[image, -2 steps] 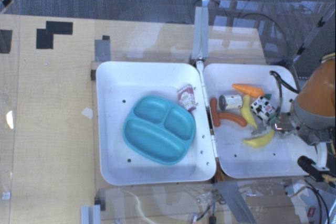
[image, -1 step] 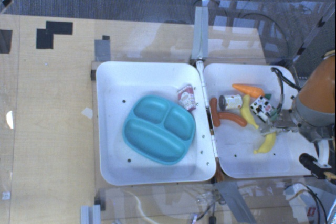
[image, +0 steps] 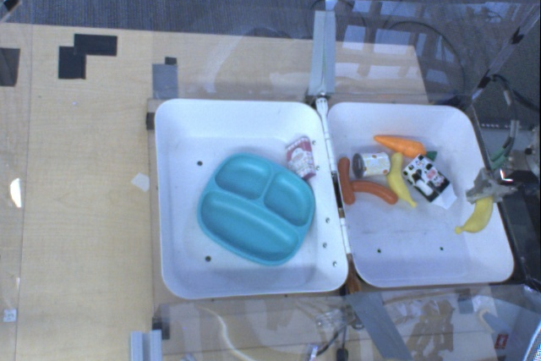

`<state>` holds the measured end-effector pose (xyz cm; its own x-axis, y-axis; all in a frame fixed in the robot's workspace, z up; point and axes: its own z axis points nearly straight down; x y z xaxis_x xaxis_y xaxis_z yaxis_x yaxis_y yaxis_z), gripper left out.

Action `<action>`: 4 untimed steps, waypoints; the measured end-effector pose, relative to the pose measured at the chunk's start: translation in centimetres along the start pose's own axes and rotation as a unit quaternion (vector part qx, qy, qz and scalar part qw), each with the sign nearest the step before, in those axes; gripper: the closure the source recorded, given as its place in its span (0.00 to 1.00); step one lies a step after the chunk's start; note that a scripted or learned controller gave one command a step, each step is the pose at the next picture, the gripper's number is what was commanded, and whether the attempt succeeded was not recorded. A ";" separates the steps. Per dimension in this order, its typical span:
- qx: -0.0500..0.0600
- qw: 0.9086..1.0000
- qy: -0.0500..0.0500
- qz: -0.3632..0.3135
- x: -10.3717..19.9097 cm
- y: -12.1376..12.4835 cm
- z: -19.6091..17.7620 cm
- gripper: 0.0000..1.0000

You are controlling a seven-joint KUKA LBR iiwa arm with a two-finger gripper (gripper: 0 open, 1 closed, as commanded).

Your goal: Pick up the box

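Box (image: 425, 179), black-and-white patterned, lies in right bin (image: 423, 262), upper-middle, long axis running upper-left to lower-right. Touching or just beside yellow banana (image: 400, 180) on its left; carrot (image: 400, 145) above. Gripper (image: 492, 186) at bin's right rim, box lies to its left, near. Finger state: cannot tell. Second banana (image: 477, 217) just below gripper. Left bin (image: 182, 207) holds blue tray (image: 256, 208). Clutter tight on box's left side; right side freer.

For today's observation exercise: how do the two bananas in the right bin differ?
The banana by the box lies amid the clutter, touching the sausage and the black-and-white box; the banana at the right wall lies apart from the pile. The first runs near upright in the picture, the second slants. Both are yellow and curved.
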<state>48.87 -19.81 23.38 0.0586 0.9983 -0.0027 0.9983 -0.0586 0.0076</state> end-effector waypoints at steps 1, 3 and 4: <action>-0.002 1.000 -0.001 -0.003 0.1 0.2 -1.0 1.00; -0.008 1.000 -0.002 -0.010 0.2 0.6 -3.2 1.00; -0.010 1.000 -0.003 -0.013 0.3 0.8 -4.4 1.00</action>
<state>49.66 -19.57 27.74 0.0327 0.9994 -0.0095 0.9991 -0.0324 0.0284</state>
